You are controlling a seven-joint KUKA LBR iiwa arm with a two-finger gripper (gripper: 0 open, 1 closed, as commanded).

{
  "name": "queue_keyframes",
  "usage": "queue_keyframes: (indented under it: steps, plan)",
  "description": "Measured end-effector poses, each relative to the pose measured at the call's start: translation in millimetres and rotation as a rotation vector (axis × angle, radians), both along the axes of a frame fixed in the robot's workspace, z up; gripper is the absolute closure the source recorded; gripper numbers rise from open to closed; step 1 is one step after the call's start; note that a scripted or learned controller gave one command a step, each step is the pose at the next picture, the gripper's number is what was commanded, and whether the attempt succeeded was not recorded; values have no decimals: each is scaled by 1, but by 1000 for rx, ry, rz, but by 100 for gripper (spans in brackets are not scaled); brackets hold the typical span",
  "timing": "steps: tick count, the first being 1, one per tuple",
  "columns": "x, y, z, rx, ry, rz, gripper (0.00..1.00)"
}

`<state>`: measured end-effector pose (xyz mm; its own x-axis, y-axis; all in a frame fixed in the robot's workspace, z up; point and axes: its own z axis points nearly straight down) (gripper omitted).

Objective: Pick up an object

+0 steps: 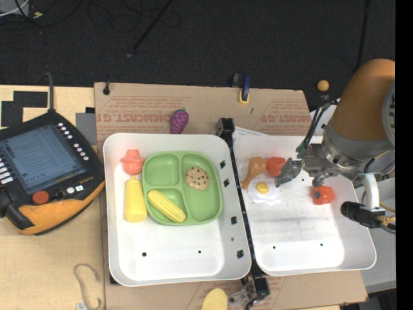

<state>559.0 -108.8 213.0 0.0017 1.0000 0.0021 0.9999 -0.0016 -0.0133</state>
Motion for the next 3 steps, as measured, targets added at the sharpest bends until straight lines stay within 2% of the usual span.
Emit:
queue_keyframes:
  steps: [1,3]
  plan:
    - [3,0,6,-2,-12,1,0]
    - [-9,11,-119,0,-5,3,0]
